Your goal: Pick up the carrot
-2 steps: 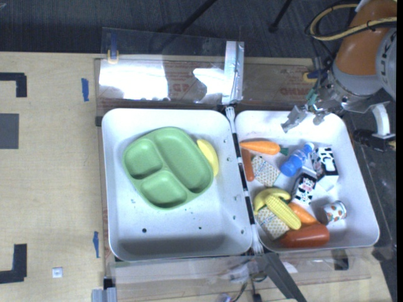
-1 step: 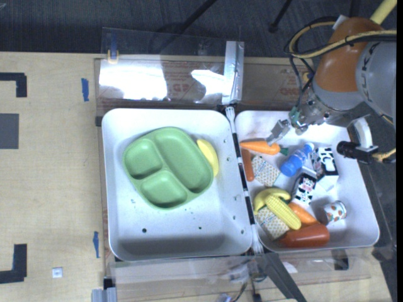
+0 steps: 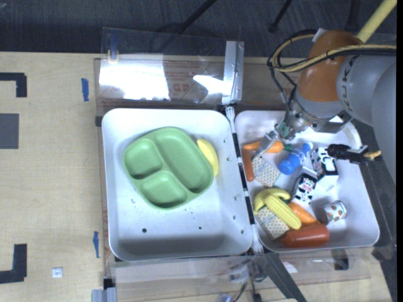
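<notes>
Hand (image 3: 284, 133) above carrot (image 3: 273, 147), toys crowding

Glossy white plastic bins (image 3: 119, 231), matt green tray (image 3: 167, 165)

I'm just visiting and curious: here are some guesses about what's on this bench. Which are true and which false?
1. A green divided plate lies in the left bin. True.
2. The yellow banana-like piece lies in the right bin. False: it lies in the left bin, beside the plate's right edge.
3. The end effector is over the right bin. True.
4. The corn cob lies on the green plate. False: it lies in the right bin among other toys.
</notes>
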### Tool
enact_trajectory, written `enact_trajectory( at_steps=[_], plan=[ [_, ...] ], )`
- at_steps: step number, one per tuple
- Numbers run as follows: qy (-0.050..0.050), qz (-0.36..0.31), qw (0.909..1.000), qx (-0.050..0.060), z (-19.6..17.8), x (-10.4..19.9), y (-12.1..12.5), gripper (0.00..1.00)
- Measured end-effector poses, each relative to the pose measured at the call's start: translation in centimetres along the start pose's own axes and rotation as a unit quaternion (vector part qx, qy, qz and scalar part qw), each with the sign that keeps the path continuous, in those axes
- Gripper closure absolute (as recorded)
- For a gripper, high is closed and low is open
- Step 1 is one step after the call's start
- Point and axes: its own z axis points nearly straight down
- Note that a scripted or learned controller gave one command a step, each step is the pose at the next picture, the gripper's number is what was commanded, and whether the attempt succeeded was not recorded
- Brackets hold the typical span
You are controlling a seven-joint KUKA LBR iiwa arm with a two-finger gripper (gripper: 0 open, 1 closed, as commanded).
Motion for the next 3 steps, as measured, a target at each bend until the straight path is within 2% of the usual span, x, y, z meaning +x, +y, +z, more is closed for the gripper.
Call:
enact_trajectory(
  at_steps=[1,2,3],
  plan=[
    [-0.001,-0.064,0.9979,0.003,0.0,-0.4,-0.4,0.0],
    [-0.009,-0.065,0.9978,-0.008,-1.0,-0.6,0.1,1.0],
    [-0.006,-0.03,0.9995,-0.008,-16.2,4.3,1.8,1.0]
  ],
)
